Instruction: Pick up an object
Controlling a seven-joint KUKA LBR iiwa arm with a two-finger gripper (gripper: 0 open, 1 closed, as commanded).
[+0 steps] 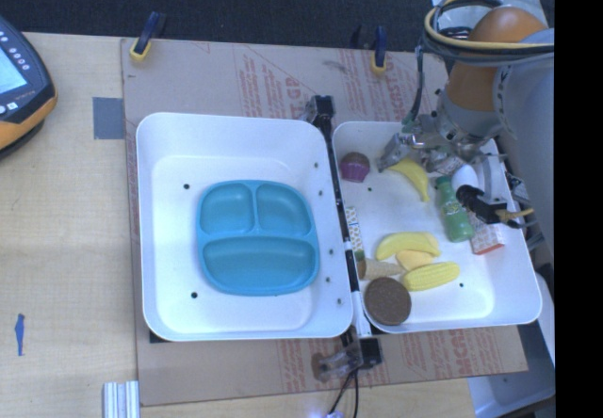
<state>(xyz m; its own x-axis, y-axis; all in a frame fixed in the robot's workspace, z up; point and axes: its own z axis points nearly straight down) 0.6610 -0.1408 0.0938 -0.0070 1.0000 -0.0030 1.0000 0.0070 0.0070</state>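
My gripper [407, 151] hangs low over the back of the right bin [513, 308], just above the upper end of a yellow banana [415, 178]. Nothing shows as lifted with it. A purple round fruit [354, 167] lies to its left. A green bottle [456, 217] lies to the right of the banana, with a white and red packet [486, 238] beside it. Toward the front are a yellow piece [407, 244], an orange-yellow piece [415, 259], a corn cob [431, 276], a tan slice [377, 268] and a brown round cookie [387, 301].
The left bin [160, 218] holds a blue divided plate [257, 237]. The grey arm with its orange band [499, 30] covers the right bin's back right corner. A yellow and black device [19, 77] sits on the bench at far left. Clamps [144, 38] stand along the back edge.
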